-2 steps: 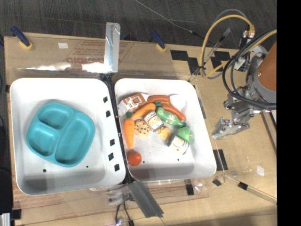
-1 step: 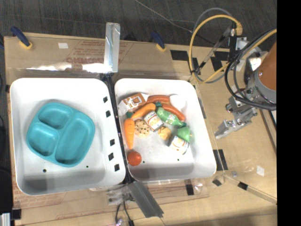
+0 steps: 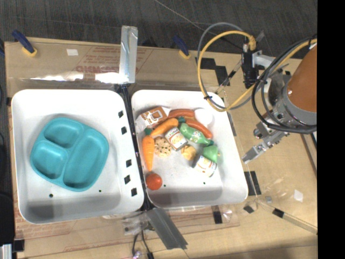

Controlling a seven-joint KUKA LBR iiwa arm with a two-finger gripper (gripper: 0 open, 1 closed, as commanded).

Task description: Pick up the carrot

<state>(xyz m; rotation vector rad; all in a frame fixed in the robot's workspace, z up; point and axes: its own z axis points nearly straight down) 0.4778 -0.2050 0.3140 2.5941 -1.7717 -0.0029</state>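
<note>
- Two white bins sit side by side in the camera view: the left bin [image 3: 21,144] bears a teal divided plate [image 3: 68,153], likely there as a drop-off place, while the right bin [image 3: 232,161] gathers the toy food in one reachable pile.
- The carrot [image 3: 147,151] lies along the right bin's left wall, tip toward a red tomato [image 3: 153,181], beside a cookie [image 3: 161,147] and a small can [image 3: 175,137]. That wall probably leaves little finger room.
- The gripper [image 3: 259,147] hangs outside the right bin, well apart from the carrot, with nothing in it; whether it is spread or closed, I cannot tell.
</note>
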